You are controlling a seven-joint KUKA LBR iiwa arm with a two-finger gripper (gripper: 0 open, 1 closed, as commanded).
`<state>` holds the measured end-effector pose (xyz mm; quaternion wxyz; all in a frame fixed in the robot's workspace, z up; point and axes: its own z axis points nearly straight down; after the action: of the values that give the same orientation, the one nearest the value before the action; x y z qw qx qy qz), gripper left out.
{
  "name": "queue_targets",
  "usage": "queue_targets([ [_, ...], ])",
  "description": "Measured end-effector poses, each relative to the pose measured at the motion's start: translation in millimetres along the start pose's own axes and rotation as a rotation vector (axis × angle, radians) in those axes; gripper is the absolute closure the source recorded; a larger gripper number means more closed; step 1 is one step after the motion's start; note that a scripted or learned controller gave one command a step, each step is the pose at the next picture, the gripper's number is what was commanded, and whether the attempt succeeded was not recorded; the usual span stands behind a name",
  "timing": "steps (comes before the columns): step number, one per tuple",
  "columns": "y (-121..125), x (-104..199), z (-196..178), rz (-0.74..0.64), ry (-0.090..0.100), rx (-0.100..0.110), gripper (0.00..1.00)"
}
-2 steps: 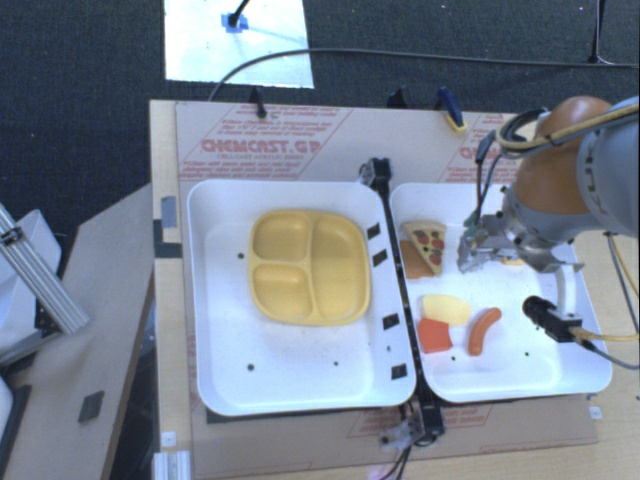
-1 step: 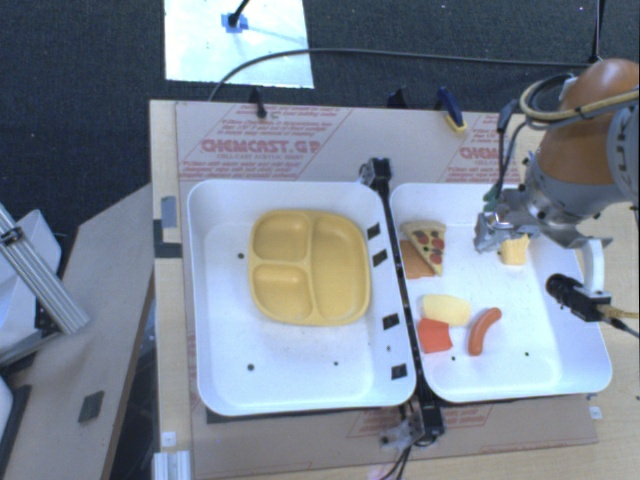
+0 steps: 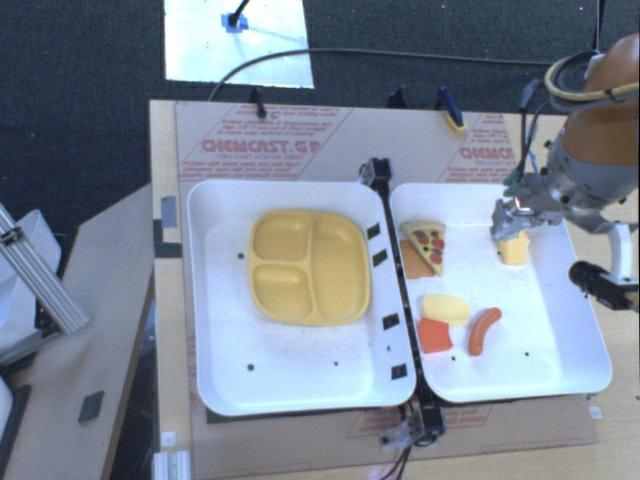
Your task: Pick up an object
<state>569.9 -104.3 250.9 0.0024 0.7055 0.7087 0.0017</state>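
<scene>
The pale yellow block [image 3: 515, 251] is lying in the upper part of the right bin [image 3: 585, 348], directly under the gripper [image 3: 512, 223]. The gripper is hanging over the block's top; whether the claw is open, closed, or gripping the block cannot be told from the camera view. Judging by its look, the block is a small toy food piece: light, rigid, smooth, and likely to slip under an off-centre pinch. A hold across its two opposite flat sides is advised.

Other items are lying well apart from it: a pizza slice [image 3: 424, 246] near the divider, a yellow oval piece [image 3: 446, 309], a red-orange block [image 3: 435, 335] touching that piece, and a sausage [image 3: 483, 330]. None is obstructing the approach. A yellow compartment plate [image 3: 306, 267] is occupying the left bin [image 3: 215, 368].
</scene>
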Motion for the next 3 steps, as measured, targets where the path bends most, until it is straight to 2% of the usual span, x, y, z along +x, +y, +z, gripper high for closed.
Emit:
queue_targets([
  [1, 18.6, 47.4, 7.6, -0.004, 0.001, 0.002, 1.00],
  [2, 16.8, 97.3, 13.9, -0.005, 0.002, 0.004, 1.00],
  [3, 26.7, 140.7, 12.3, -0.005, 0.003, 0.003, 1.00],
])
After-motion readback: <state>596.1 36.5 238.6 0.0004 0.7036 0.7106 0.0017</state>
